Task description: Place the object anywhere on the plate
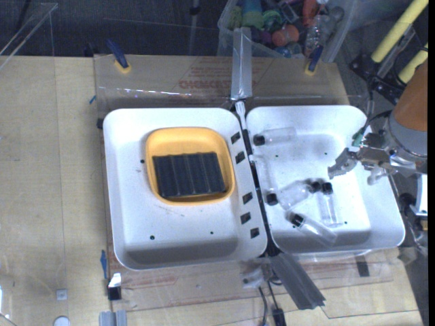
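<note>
Clear bottles hard to distinguish; gripper above them.

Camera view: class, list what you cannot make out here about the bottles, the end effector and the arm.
- Bottles: clear plastic against the white right bin; their outlines merge, so the count is uncertain.
- End effector: small and blurred; whether it is open or shut cannot be told.
- Arm: cut off by the right edge.
- Dark object on the plate: what it is stays unclear.
</note>
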